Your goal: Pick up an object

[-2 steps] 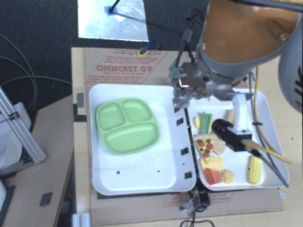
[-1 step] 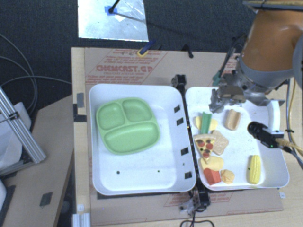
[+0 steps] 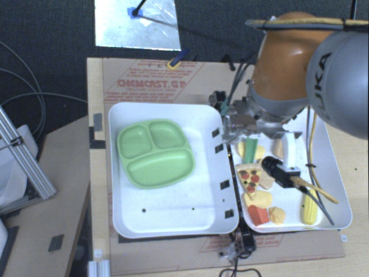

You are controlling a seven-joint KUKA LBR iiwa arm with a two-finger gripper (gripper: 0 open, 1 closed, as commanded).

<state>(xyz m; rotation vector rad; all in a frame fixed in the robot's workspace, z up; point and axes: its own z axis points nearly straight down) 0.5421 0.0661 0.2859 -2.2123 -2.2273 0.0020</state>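
Writing: red print on the brown board (image 3: 151, 78) under the bins reads "CHEMCAST GP". On the grey arm (image 3: 340, 68) I read "UKA", with the first letter cut off by the curve.
Gripper: I see it (image 3: 237, 130) low over the far left corner of the right bin (image 3: 341, 208), close to the wall between the bins. I cannot tell whether it is open or closed, as the wrist covers it.
Green stick: it (image 3: 250, 150) lies in the right bin just beside the gripper on the near side. Its long axis runs almost straight from far to near, with the far end tucked under the wrist.
Pizza slice: it (image 3: 251, 176) lies flat just nearer than the green stick. I think its tip points left, though the view is too soft to be sure.
Corn: it (image 3: 309, 209) lies at the near right of the same bin, yellow, with its long axis far to near.
Other pieces: a red block (image 3: 259, 215) and a tan lump (image 3: 277, 214) sit side by side at the near wall.
Left bin: it (image 3: 167, 224) holds a green plate (image 3: 155, 153) with three compartments, set toward the far left.
Surface: the board lies on a pale wooden table (image 3: 63, 172).
Room: dark carpet (image 3: 40, 27) lies beyond, with a silver sheet (image 3: 137, 16) on it and grey cables (image 3: 23, 105) at the left.
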